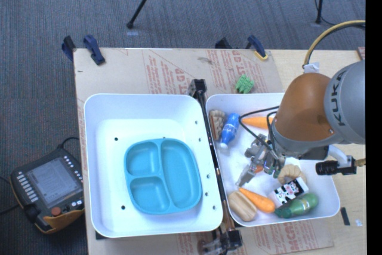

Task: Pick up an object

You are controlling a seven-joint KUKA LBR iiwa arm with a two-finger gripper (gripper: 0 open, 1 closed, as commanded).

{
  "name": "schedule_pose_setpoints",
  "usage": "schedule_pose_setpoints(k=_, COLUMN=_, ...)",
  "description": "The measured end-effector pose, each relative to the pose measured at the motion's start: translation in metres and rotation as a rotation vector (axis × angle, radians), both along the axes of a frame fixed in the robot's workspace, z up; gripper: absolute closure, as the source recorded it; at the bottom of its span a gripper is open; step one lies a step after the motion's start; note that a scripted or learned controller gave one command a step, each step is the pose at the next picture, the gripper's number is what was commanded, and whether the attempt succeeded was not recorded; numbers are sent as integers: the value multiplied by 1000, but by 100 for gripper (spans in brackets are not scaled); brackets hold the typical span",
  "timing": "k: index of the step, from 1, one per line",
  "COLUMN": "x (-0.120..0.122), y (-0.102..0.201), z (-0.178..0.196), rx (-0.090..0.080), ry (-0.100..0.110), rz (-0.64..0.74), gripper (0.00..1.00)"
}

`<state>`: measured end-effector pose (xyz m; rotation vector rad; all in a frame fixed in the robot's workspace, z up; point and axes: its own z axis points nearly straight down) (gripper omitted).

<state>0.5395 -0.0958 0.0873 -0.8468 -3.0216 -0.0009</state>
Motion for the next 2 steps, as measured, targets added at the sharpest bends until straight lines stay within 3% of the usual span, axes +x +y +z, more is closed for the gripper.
schedule_pose_setpoints(k=1, x=0, y=12, z=0, rx=0, ry=-2, rz=73, gripper=0)
schedule_pose_setpoints(k=2, x=15, y=14, z=1, rx=0, ry=-5, rz=499, gripper=0)
